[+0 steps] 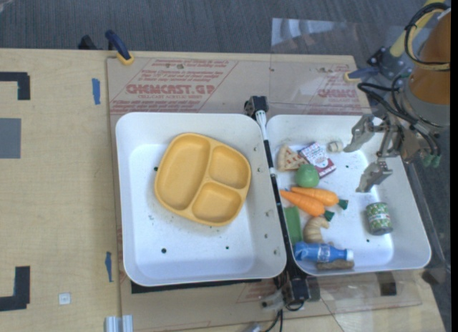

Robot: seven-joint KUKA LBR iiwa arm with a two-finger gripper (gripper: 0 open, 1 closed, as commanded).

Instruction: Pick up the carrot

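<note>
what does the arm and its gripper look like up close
The arm is bulky and rounded with an orange band above the wrist. Black cables loop around it, and one yellowish hose runs off the top edge. The gripper is bare grey metal: two slim, jointed fingers on a dark mount, with a small green spot at its side.

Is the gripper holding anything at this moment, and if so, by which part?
Nothing is held. The gripper hangs open over the right bin; the carrot lies apart from it.
</note>
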